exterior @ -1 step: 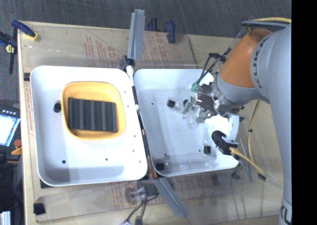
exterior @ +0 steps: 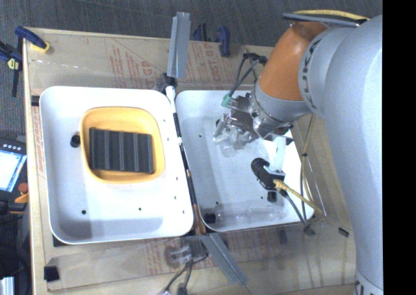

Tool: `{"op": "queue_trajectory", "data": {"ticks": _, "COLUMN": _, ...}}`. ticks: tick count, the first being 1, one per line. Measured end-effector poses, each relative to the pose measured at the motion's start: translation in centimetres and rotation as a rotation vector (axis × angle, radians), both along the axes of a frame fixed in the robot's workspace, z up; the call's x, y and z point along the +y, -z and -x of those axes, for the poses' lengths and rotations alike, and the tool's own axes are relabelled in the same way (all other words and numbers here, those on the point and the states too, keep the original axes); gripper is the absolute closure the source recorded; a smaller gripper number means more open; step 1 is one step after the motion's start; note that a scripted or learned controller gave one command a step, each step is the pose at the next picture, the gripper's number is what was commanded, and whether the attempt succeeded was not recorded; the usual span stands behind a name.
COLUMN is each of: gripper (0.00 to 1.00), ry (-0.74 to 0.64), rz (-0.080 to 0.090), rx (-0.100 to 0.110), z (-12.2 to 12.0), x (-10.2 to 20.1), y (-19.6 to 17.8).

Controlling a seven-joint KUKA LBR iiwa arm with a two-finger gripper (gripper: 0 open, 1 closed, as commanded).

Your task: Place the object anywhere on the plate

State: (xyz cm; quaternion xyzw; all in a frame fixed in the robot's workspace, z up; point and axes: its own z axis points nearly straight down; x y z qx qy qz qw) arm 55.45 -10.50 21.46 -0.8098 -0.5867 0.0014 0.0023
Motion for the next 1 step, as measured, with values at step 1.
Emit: {"op": "queue_trajectory", "data": {"ticks": 1, "gripper": 1.00, "ry": -0.161, "rz": 0.001, "rx": -0.001, "z": -3.54, "x": 9.96, "y": 2.41}}
